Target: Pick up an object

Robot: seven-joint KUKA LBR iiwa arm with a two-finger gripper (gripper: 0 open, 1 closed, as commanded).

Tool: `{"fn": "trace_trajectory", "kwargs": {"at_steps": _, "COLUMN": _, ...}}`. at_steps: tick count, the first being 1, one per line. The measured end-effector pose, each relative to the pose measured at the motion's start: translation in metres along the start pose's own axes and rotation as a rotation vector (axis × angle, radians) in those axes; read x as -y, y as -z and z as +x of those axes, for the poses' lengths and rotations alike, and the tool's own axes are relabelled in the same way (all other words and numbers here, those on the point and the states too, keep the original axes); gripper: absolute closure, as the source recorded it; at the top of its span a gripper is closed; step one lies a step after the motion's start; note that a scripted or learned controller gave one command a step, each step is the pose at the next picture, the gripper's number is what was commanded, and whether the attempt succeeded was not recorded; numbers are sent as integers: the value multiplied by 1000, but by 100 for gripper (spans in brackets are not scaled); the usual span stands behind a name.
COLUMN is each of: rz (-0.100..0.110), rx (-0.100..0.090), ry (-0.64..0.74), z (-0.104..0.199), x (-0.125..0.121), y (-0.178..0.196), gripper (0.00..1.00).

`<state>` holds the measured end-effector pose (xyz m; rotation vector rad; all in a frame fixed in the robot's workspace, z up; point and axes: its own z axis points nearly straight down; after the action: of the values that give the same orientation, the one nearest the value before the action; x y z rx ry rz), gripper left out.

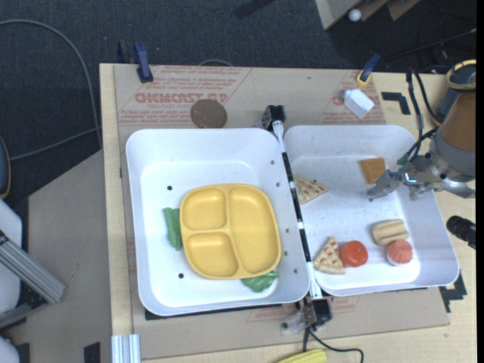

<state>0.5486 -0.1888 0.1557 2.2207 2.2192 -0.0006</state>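
The right bin [431, 274] holds several toy foods. A brown toast piece [372, 169] lies at the back and a pizza slice [308, 189] sits by the left wall. Along the front lie a second pizza slice [330, 256], a red tomato [353, 254], a hot dog bun [389, 231] and a pink-red piece [399, 252]. My gripper [397, 189] hovers over the bin's middle right, just below the toast and above the bun. It is open, its fingers spread, with nothing between them.
The left bin [151, 172] carries a yellow divided plate [229, 230] with green leaf pieces [173, 228] poking out from under its left and bottom edges. A brown disc [208, 114] and a white block [358, 102] lie on the bench behind the bins.
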Motion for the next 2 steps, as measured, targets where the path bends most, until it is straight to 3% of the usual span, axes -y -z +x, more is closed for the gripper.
{"fn": "trace_trajectory", "kwargs": {"at_steps": 1, "rz": 3, "rx": -3, "ry": 0, "z": -13, "x": 32, "y": -19, "gripper": 0}}
{"fn": "trace_trajectory", "kwargs": {"at_steps": 2, "rz": 3, "rx": -3, "ry": 0, "z": -19, "x": 48, "y": -71, "gripper": 0}}
